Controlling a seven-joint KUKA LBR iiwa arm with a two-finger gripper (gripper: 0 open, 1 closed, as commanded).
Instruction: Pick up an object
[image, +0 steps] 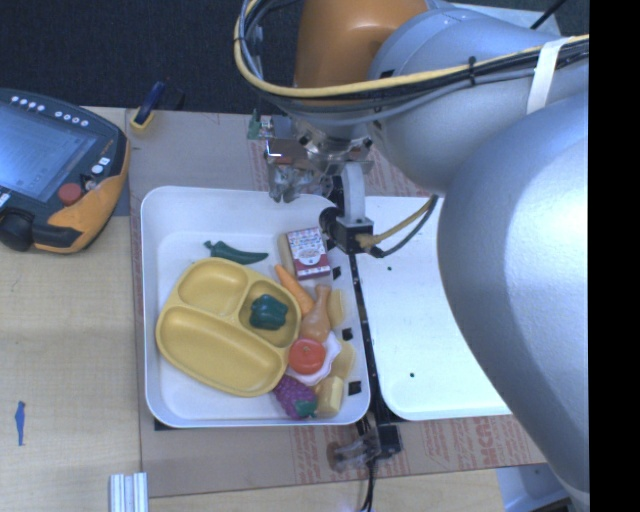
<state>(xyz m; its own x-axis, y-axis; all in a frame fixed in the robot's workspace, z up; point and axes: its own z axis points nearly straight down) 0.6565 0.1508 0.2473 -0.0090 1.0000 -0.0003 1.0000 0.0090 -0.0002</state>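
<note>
White left bin (152, 300), orange carrot (294, 288) lengthwise, tip toward far-left; hand (290, 185) above far rim, finger state unclear.

Fixed overhead camera, slanted down on bins (150, 300); arm (520, 200) perhaps closest.

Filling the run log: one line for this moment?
pincer over left bin back rim | holding nothing seen | yellow tray, toy food untouched
</note>
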